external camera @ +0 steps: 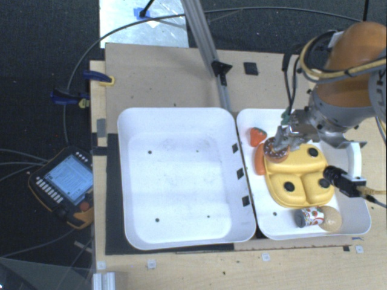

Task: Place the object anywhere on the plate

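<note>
A yellow sectioned plate (302, 175) with dark dots lies in the right bin (266, 221). My gripper (281, 139) hangs over the plate's upper-left corner. Directly under it is a small round brownish-pink object (277, 153), at the plate's rim; whether the object is gripped or resting there is unclear. The arm's grey wrist and orange band come in from the upper right and hide the bin's far right corner.
A red-orange piece (259, 136) lies left of the gripper, with an orange piece (260, 162) below it against the plate's left side. A small can (308, 217) and a beige egg-shaped thing (331, 220) sit at the bin's front. The left bin (175, 174) stands alongside.
</note>
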Robot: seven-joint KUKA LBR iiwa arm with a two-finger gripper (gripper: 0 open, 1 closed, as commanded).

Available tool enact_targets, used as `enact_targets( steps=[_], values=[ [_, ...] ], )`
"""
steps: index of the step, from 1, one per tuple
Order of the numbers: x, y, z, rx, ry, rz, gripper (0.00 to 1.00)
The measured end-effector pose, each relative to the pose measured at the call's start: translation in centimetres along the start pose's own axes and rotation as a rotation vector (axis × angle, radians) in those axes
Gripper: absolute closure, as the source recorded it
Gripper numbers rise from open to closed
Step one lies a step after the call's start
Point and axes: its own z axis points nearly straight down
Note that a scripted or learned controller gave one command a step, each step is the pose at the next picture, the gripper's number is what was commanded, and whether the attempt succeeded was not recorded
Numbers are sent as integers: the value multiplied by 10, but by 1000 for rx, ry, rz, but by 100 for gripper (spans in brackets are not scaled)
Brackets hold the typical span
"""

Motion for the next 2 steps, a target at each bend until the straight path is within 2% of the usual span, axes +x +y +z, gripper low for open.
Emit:
enact_targets(
  steps=[1, 2],
  values=[
    [44, 9, 7, 0, 0, 0, 100],
    [105, 15, 10, 0, 1, -2, 100]
  ],
)
